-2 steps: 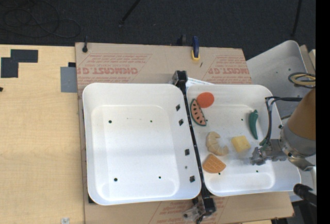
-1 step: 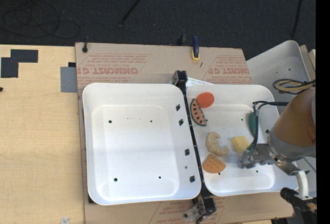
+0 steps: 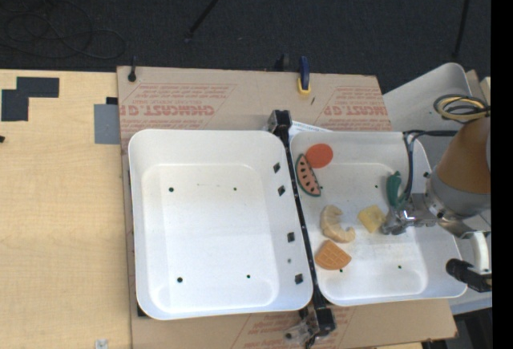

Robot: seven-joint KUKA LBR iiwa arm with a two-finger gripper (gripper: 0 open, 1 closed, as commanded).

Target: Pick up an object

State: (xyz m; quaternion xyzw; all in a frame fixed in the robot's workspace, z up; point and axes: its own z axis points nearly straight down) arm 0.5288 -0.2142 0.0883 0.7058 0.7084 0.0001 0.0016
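Observation:
The right bin [image 3: 361, 291] holds several toy foods: a red-orange disc [image 3: 320, 155], a watermelon slice [image 3: 308, 175] leaning against the left wall, a beige banana-like piece [image 3: 335, 225], an orange wedge [image 3: 332, 257], a pale yellow block [image 3: 371, 218] and a green piece [image 3: 393, 188]. My gripper [image 3: 393, 225] is low inside this bin, just right of the yellow block and below the green piece. Nothing is visible between its fingers.
The left bin [image 3: 208, 219] lies beside the right one, with a black divider [image 3: 290, 211] between them. Both rest on cardboard [image 3: 200, 103] held by a blue-and-yellow clamp [image 3: 304, 76]. The arm's orange band [image 3: 469, 159] rises at the right edge.

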